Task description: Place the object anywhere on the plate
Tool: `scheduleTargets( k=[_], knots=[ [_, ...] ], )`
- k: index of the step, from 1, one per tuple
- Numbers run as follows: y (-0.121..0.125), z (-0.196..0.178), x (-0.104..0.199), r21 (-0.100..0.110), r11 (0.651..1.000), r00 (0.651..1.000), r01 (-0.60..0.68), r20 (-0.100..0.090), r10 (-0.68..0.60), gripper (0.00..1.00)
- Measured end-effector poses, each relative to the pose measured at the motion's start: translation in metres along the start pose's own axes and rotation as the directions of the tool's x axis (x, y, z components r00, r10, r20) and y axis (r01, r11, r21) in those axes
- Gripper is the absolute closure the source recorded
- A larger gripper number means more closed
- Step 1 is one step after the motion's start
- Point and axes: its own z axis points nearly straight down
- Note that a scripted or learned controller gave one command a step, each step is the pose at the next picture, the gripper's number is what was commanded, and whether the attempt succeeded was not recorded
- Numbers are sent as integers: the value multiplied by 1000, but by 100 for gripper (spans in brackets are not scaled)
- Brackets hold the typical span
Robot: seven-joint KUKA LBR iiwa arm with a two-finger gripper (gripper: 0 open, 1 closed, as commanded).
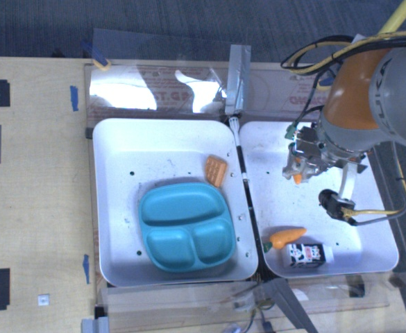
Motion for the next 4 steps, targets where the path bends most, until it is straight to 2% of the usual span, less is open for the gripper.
scheduleTargets(
  k=[1, 2, 3, 4],
  knots=[
    [-46, 0, 62, 5, 967, 967, -255, -2, 255, 100],
    [-82, 0, 134, 4, 968, 968, -249, -2, 249, 100],
    [-113, 41, 172, 5, 983, 983, -181, 1, 181, 100],
    [-112, 40, 172, 3, 983, 983, -183, -1, 183, 0]
  ],
)
